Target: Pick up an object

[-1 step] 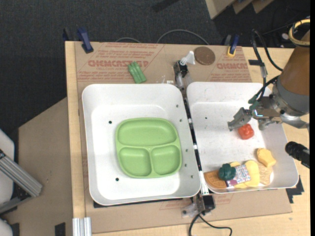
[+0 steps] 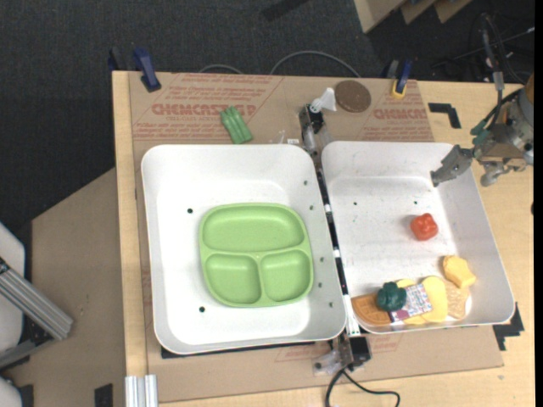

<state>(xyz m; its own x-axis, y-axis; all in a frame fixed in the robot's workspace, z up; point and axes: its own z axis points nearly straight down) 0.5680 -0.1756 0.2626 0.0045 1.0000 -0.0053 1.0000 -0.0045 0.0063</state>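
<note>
Pincer [image 2: 447, 167] hovers over the right bin's [image 2: 373, 164] far right corner, its dark tip poised above bare white floor; open or closed, I cannot tell. Candidates sit nearer: a red piece [image 2: 423, 225] alone mid-bin, easy to reach, and a crowded pile [image 2: 413, 299] along the near wall. Left bin [image 2: 170, 185] holds a green tray [image 2: 254, 253].
</note>
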